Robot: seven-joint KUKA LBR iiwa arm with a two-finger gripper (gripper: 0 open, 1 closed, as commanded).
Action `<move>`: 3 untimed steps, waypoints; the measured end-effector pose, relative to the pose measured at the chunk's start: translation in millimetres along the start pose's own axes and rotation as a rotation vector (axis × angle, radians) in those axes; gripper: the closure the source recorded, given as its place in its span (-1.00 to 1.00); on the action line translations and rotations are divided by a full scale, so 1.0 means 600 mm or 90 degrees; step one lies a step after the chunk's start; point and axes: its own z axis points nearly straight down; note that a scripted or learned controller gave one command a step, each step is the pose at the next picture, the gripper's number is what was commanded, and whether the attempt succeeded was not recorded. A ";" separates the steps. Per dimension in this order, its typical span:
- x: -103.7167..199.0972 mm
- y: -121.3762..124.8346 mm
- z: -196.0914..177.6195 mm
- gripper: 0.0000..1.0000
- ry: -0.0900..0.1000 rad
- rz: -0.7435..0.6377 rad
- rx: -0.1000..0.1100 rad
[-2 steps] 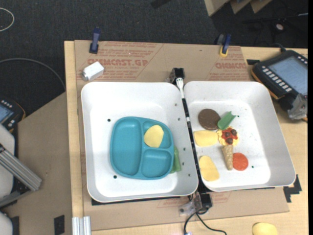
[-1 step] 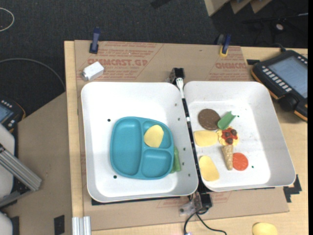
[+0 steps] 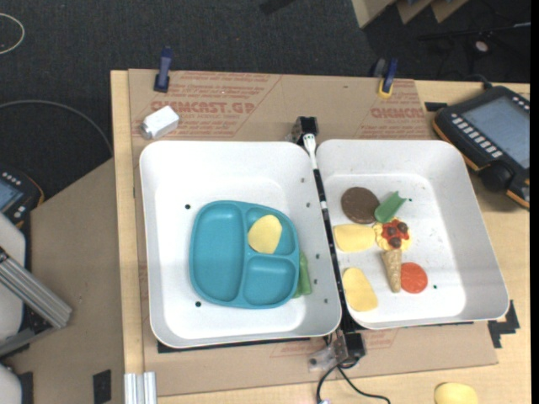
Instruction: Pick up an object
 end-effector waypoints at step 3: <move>0.029 0.000 -0.009 1.00 0.000 0.000 0.001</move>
